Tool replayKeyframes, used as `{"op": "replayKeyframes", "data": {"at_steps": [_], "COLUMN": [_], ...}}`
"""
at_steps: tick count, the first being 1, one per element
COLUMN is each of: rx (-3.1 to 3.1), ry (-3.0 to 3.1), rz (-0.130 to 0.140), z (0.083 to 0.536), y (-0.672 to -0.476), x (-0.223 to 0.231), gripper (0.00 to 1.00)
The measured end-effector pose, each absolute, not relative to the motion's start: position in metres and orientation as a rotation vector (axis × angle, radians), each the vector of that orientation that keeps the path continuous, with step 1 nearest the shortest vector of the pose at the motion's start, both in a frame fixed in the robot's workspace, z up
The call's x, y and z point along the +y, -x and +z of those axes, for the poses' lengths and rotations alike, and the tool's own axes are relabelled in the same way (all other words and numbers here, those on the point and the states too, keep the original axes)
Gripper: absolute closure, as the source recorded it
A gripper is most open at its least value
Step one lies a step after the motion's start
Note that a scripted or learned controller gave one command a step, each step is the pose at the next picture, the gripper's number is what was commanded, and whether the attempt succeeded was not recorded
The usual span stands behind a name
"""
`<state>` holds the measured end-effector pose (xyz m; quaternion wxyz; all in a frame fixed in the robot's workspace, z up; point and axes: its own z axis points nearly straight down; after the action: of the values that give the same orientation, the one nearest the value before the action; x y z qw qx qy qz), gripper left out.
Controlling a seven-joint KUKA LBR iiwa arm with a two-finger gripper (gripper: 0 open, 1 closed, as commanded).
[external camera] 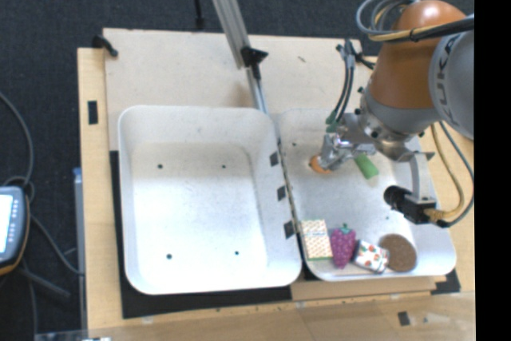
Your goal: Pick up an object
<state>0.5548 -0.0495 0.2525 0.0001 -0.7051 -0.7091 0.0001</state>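
Gripper (334, 149) is hanging over the orange object (318, 164) in the right bin (435, 263); finger state unreadable. Centre over it before closing.

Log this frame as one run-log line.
gripper over right bin | orange object at fingertips, grasp unconfirmed | green object beside
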Motion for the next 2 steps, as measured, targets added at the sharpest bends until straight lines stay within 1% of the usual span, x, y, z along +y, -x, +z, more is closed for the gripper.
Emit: {"op": "replayKeyframes", "data": {"at_steps": [1,2], "rx": [-2.228,-2.230], "ry": [2.217,2.214], "rz": [0.000,-0.003], "z": [0.239,0.233], "y": [-0.579,-0.603], "x": [-0.007,0.048], "gripper": [1.00,1.00]}}
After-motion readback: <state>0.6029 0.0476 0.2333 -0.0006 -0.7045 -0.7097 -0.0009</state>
